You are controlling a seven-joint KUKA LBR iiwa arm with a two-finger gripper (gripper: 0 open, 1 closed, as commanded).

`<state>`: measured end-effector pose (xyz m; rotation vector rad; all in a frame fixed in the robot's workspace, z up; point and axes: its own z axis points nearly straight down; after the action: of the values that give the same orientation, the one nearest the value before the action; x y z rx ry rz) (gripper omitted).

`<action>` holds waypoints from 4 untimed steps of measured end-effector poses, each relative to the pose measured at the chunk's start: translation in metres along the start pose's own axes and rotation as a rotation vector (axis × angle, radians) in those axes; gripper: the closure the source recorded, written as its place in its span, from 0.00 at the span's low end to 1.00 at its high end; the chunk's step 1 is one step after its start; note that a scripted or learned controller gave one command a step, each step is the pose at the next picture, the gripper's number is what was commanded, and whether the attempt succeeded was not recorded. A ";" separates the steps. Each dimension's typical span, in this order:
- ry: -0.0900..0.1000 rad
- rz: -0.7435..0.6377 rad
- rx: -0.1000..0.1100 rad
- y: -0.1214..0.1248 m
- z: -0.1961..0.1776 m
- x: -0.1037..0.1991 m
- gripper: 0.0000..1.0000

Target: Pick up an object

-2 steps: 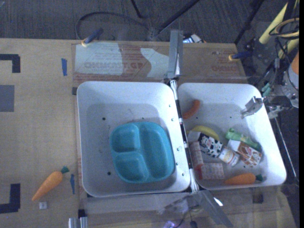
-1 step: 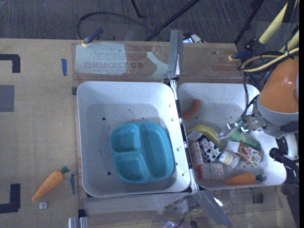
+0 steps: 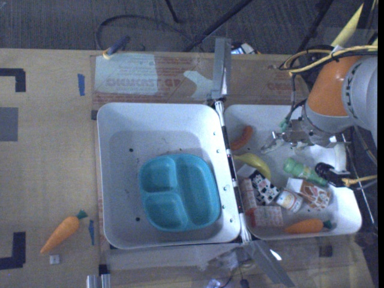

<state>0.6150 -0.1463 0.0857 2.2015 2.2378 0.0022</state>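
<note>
My gripper (image 3: 275,138) hangs over the back of the right bin (image 3: 351,218), fingers spread open and nothing between them. Just left of it lies a red-brown sausage (image 3: 242,138), and a yellow banana (image 3: 253,162) lies in front of that. A green bottle (image 3: 303,170) rests to the gripper's front right. Further forward sit a black-and-white patterned box (image 3: 266,189), a small bottle (image 3: 289,201), a printed carton (image 3: 315,195), a red box (image 3: 267,216) and an orange carrot (image 3: 306,225).
The left bin (image 3: 120,131) holds a blue divided plate (image 3: 179,192). A second carrot (image 3: 60,234) lies on the wooden bench at the front left. Cables and the grey arm with its orange band (image 3: 336,95) crowd the right side.
</note>
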 end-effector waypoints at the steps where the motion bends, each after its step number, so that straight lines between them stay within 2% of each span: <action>1: 0.001 0.099 0.000 -0.073 -0.001 -0.005 0.00; 2: 0.000 0.258 0.001 0.012 0.001 0.001 0.00; 3: 0.000 0.300 0.003 0.053 0.001 0.041 0.00; 4: 0.000 0.295 0.000 0.055 -0.010 0.043 1.00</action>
<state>0.6692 -0.1021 0.0964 2.5061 1.8899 0.0027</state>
